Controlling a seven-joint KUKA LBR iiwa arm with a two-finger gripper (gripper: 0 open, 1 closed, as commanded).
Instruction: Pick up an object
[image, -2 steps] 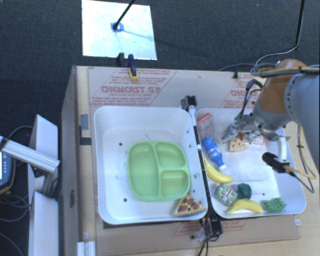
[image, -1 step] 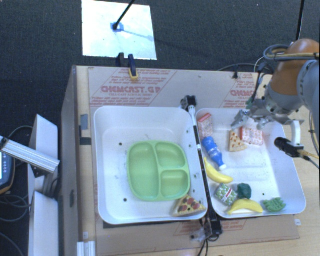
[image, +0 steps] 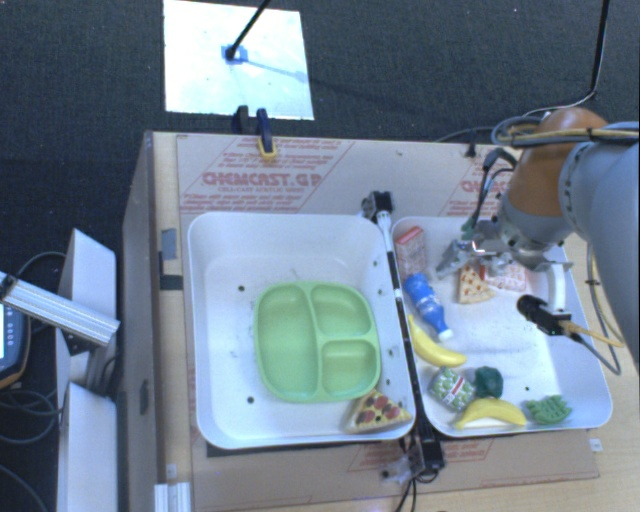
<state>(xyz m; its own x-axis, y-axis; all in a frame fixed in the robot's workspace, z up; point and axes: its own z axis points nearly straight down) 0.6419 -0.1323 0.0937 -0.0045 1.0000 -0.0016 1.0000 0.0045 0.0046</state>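
My gripper (image: 462, 256) hangs over the back of the right bin (image: 585, 385), open, with nothing seen between its fingers. Just below it lies a pizza slice (image: 473, 286), and a red-and-white piece (image: 506, 272) sits to its right. To the gripper's left stands a small pink-and-white carton (image: 410, 246). A blue bottle (image: 425, 303) lies along the bin's left wall, with a banana (image: 437, 346) in front of it. Near the front edge are a green-and-white can (image: 450, 388), a dark green item (image: 488, 380), a second banana (image: 489, 413) and a leafy green piece (image: 548, 408).
The left bin (image: 220, 300) holds a light green divided plate (image: 318, 340) and another pizza slice (image: 377, 410) in its front right corner. The wall between the two bins runs close to the carton and the bottle.
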